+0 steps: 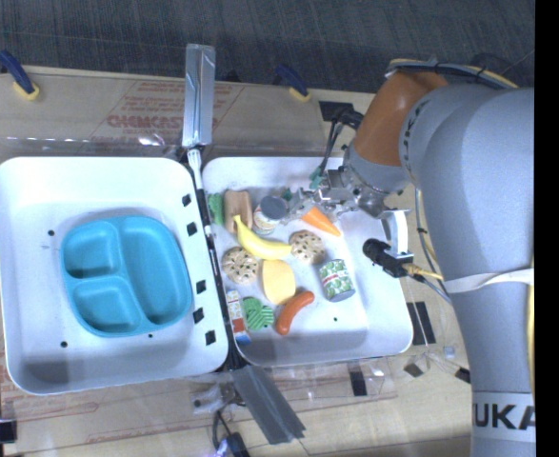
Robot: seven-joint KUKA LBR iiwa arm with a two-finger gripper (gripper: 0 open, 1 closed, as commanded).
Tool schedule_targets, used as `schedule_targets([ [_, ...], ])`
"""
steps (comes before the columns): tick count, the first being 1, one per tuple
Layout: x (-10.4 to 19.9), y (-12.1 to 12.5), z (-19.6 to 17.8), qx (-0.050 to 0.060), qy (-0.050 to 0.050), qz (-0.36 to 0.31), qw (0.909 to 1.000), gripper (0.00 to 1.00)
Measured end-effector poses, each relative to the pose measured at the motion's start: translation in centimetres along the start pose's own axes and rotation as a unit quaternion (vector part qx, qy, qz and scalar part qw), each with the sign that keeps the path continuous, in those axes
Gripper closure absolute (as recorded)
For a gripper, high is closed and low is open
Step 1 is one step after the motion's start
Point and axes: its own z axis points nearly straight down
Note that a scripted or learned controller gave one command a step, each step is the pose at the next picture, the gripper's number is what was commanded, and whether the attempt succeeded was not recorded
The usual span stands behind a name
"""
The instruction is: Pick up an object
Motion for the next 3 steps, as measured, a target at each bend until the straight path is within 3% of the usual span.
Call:
schedule_targets([
  [1, 0.2, 0.1, -1.0, 0.001, 0.000, -0.002, 1.0000, 1.00],
  [2, 3.0, 0.8, -3.9, -0.002, 0.000, -0.007, 1.0000, 1.00],
  [3, 9.7, 0.5, -13.9, -0.004, 0.000, -0.069, 0.9976, 1.00],
])
